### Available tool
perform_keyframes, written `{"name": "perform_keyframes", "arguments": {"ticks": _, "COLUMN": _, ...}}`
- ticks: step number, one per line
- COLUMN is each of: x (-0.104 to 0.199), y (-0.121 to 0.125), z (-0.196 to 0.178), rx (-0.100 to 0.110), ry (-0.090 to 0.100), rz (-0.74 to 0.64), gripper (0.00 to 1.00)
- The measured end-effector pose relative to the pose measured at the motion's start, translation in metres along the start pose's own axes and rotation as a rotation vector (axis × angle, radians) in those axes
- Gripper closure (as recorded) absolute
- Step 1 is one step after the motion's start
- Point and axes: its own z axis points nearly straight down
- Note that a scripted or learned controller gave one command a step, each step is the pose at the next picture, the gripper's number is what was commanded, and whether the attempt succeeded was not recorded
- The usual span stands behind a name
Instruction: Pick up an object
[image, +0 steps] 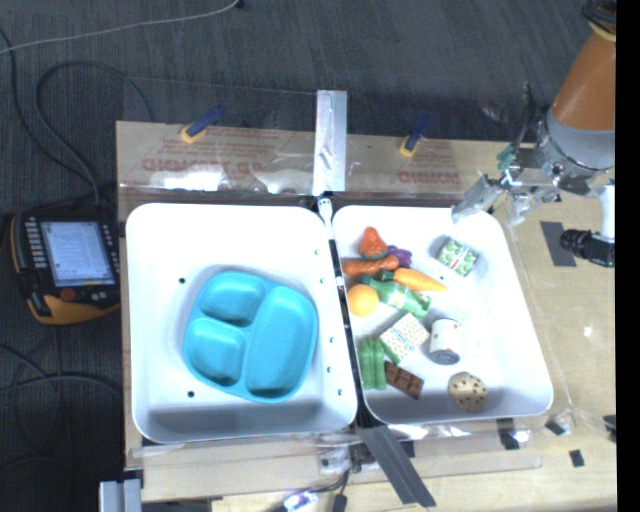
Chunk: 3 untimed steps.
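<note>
The right white bin (525, 330) holds several toy foods: a red strawberry (372, 240), purple grapes (397, 255), an orange carrot (418, 280), an orange fruit (362, 299), a green bottle (400, 296), a green-and-white carton (456, 257), a small box (404, 338), a can (443, 340), a chocolate bar (404, 380) and a brown cookie (467, 390). My gripper (496, 203) hangs over the bin's far right corner, above and to the right of the carton. It is open, with nothing between its fingers.
The left white bin (160, 260) holds a blue divided plate (250, 335). A teach pendant (65, 262) lies on the floor to the left. A metal bar (331, 140) stands behind the wall between the bins, and clamps (202, 123) grip the bench's back edge.
</note>
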Motion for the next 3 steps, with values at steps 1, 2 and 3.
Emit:
{"name": "perform_keyframes", "arguments": {"ticks": 1, "x": -0.026, "y": -0.009, "z": 0.124, "rx": 0.002, "ry": -0.002, "rz": 0.001, "gripper": 0.0}}
{"name": "perform_keyframes", "arguments": {"ticks": 2, "x": -0.026, "y": -0.011, "z": 0.113, "rx": 0.0, "ry": -0.002, "rz": -0.225, "gripper": 0.0}}
{"name": "perform_keyframes", "arguments": {"ticks": 3, "x": -0.035, "y": -0.037, "z": 0.066, "rx": -0.002, "ry": -0.003, "rz": -0.37, "gripper": 0.0}}
